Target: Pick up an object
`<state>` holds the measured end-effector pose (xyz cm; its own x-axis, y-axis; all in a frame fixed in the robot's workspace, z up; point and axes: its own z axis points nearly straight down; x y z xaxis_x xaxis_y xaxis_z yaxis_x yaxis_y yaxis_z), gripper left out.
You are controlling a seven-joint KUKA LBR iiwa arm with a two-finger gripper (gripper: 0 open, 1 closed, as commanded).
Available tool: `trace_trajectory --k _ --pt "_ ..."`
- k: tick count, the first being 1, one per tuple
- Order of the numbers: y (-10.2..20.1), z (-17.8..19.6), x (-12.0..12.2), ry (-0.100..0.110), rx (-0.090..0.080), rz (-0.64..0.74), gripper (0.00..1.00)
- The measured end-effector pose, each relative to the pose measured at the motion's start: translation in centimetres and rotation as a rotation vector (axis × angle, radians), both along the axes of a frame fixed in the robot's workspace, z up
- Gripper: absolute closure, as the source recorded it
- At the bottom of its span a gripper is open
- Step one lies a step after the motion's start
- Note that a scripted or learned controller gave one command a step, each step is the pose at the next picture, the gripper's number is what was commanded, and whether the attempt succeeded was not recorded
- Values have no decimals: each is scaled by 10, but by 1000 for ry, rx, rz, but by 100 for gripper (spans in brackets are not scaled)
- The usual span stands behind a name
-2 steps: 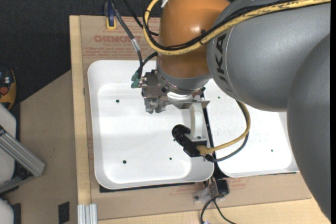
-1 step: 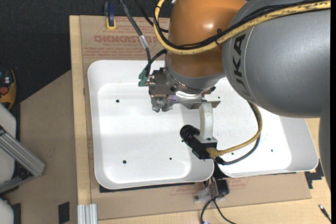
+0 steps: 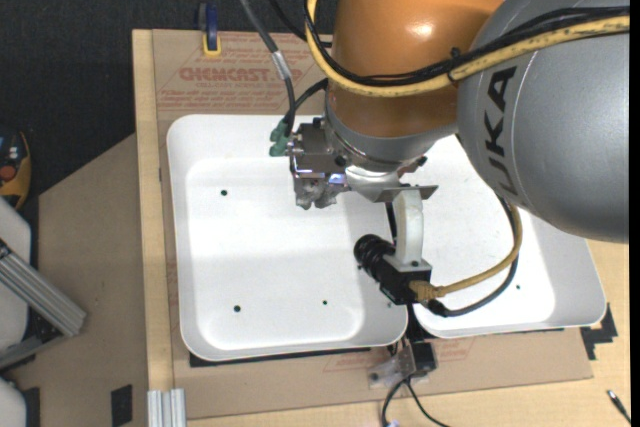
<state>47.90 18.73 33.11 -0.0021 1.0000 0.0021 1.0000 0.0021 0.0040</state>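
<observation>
The arm [image 3: 560, 105] takes up the upper right, its grey link running in from the right edge and ending in a big orange dome [image 3: 420, 25] that hangs over the seam between the two bins. Under everything lies a tan board [image 3: 152, 95] with red print along its far edge, set on a darker bench. The left bin [image 3: 250, 295] is in plain sight, a shallow white tray with rounded corners and a few small dark dots on its floor; its far right corner is covered by the arm. The right bin [image 3: 530, 300] touches it side by side, and most of it is hidden under the grey link, with just its near part showing. No object to pick can be made out on the visible bin floors; if one lies under the arm, I cannot tell. The gripper [image 3: 318, 177] sits below the dome, over the far right part of the left bin, seen as a cluster of grey metal parts; whether it is spread or pressed together cannot be told from this angle, and nothing can be seen held in it. A yellow cable [image 3: 495, 270] loops from the wrist across the right bin to a black plug [image 3: 385, 270] at the bins' shared edge. A black cable [image 3: 262, 25] arcs from the far side down to the gripper. A small blue clamp [image 3: 210, 27] grips the board's far edge.
</observation>
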Motion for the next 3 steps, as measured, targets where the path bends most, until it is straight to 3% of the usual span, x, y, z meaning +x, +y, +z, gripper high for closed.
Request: trace_trajectory --k 1,2,3 --pt "39 -53 33 8 -3 1 100" --pt "-42 -12 -1 6 -3 -10 100" --pt "-158 -11 0 6 -4 -14 100"
